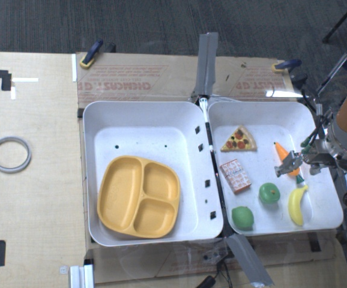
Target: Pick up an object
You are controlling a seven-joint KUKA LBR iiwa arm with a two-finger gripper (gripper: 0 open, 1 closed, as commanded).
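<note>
Green lime lies apart from end effector, spread over carrot.

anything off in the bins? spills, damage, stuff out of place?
Nothing stands out. The yellow divided plate lies flat in the left bin. In the right bin, the pizza slice, carrot, small box, two green fruits and banana lie apart and look intact. The end effector sits by the carrot.
</note>
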